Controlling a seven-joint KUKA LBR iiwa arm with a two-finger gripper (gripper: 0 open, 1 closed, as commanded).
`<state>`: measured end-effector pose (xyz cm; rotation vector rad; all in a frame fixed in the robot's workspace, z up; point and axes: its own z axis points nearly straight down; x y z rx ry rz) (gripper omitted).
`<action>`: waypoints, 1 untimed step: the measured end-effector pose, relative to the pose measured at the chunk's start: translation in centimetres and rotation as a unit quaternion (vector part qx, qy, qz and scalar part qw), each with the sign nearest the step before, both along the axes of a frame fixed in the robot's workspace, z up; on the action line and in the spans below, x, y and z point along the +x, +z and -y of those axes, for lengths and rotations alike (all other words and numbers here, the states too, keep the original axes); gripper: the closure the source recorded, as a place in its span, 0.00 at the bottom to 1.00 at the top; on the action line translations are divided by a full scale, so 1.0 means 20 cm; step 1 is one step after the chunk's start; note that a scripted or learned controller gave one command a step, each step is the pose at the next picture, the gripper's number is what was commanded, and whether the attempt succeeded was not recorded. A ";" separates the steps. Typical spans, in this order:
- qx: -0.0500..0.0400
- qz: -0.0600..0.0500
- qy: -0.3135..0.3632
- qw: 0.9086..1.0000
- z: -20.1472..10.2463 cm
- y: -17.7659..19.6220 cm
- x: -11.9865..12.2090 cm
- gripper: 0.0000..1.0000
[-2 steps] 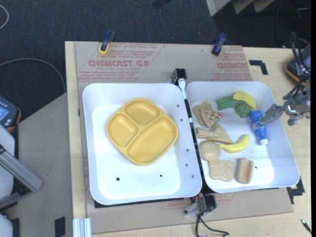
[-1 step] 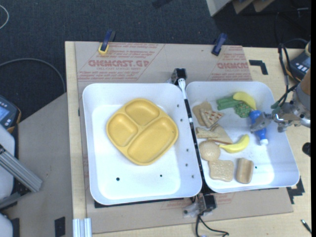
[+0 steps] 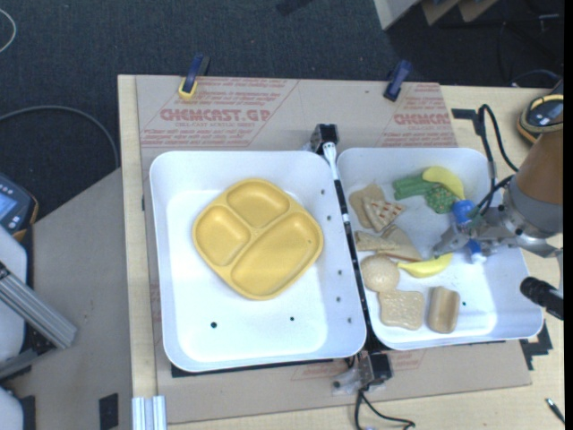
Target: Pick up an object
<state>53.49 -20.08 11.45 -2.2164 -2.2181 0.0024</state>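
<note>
1. Gripper [image 3: 464,238]: positioned over the right bin [image 3: 474,331], reaching in from the right, low among the objects. The metal finger assembly is small and partly blurred; whether the fingers are open or closed cannot be determined, and no object can be seen between them.
2. Contact: the gripper tip sits just above the far end of the near banana [image 3: 426,264]; actual touching cannot be confirmed.
3. Bins: two white bins, side by side. The left bin [image 3: 179,312] holds one yellow divided plate [image 3: 258,236] with three compartments, lying flat at the bin's centre.
4. Right bin contents, counted:
   - Two bananas: the near banana at mid-bin, and a second far banana [image 3: 445,180] near the far wall.
   - One green vegetable piece [image 3: 424,190], touching the far banana.
   - One waffle-patterned slice [image 3: 378,210] at far left of the bin.
   - One flat tan slice [image 3: 383,242] just near of it.
   - One pale round piece [image 3: 380,274] at the left wall.
   - One toast slice [image 3: 401,309] at the near side.
   - One bread roll [image 3: 443,309] just right of the toast slice.
5. A blue part [image 3: 462,210] shows beside the gripper; its identity cannot be determined.
</note>
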 end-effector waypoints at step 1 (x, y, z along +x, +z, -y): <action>-0.001 0.001 0.000 1.000 0.00 -0.15 0.00 0.00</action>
